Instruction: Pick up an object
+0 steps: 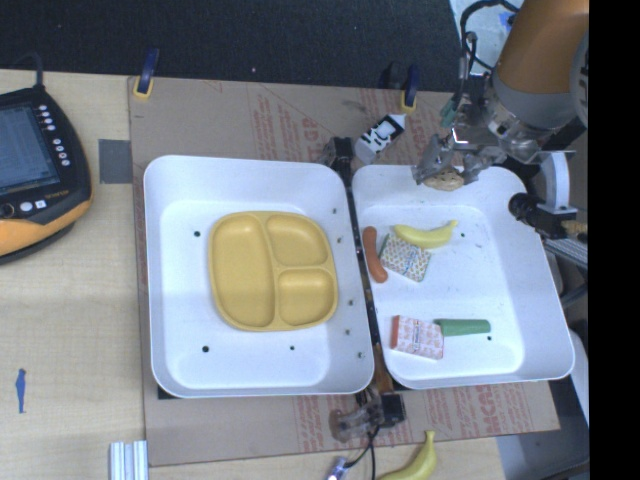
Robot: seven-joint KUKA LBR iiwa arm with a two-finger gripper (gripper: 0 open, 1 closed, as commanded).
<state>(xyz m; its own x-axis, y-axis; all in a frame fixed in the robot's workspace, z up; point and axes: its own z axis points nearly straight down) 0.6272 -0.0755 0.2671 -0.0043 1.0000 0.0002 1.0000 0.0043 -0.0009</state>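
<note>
Two packets (pixel 405 259) (print perhaps unreadable)

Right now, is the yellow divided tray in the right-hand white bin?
No, the yellow divided tray lies in the left white bin, with nothing else in it.

A light wooden bench (pixel 60 318) carried a brown cardboard sheet (pixel 270 118); behind it lay dark, speckled carpet floor (pixel 250 18).

Bright, even overhead light; the left bin (pixel 180 268) glares nearly pure white. Shadows are soft and short. Focus is slightly soft throughout, with the arm (pixel 540 38) blurriest.
</note>
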